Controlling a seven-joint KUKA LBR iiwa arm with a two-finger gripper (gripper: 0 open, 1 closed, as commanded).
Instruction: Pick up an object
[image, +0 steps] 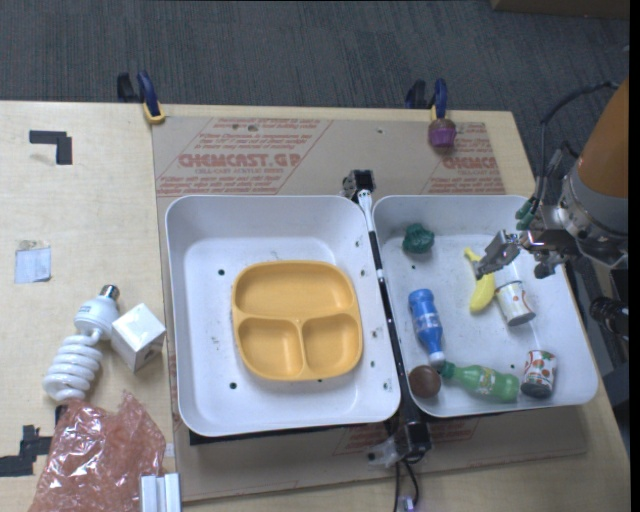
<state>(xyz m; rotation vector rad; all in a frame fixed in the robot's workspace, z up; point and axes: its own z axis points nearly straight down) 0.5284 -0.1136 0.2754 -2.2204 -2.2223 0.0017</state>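
Gripper (515, 250) just above banana (484, 288) and white can (514, 302).

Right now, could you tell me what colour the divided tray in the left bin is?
The divided tray is yellow-orange, plain and unpatterned, seen in the camera view.

My bench (80, 230) carries a brown board (250, 150) with two white bins (190, 330) side by side. Left of them lie a spiral bulb (80, 350), a white cube (138, 335) and pink crinkled plastic (100, 455).
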